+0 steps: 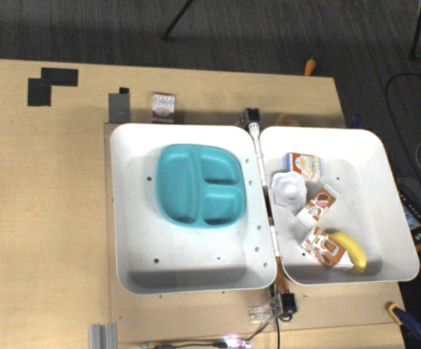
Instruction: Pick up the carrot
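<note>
Since the carrot's place cannot be told among the banana [348, 250], carton [302, 166], white cup [290, 190] and packets [321, 224] crowded in the right bin [385, 187], the task is judged to be at its locating step, before any approach. Whether the jaws are spread or pressed together cannot be told either. Open room is offered in the left bin [134, 217] around the teal plate [199, 185], while raised rims must be cleared on any descent.

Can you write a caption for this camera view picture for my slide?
Two white bins: a teal divided plate in the left bin, a banana and snack packets in the right bin.
</note>
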Motion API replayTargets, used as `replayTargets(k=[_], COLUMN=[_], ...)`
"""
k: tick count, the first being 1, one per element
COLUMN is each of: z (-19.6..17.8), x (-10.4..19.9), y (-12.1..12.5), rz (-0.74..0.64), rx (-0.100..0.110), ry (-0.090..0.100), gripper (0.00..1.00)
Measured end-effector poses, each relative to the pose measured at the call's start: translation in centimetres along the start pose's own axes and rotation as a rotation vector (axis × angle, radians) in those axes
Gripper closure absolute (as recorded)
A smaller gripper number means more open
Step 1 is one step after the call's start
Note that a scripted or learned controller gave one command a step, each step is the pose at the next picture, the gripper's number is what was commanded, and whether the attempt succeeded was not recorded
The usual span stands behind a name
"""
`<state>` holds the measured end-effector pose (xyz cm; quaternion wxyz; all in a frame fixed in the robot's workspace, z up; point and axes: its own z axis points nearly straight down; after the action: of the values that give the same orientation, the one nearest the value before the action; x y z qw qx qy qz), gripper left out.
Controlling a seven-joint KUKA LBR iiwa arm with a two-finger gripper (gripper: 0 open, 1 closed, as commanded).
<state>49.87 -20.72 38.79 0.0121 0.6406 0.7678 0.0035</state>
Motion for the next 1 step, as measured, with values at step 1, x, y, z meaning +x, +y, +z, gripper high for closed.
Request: replayTargets(k=[1], z=[-0.81], x=[0.09], y=[0.26], rz=[-0.01], rx=[-0.001], ry=[-0.002], gripper=[1.0])
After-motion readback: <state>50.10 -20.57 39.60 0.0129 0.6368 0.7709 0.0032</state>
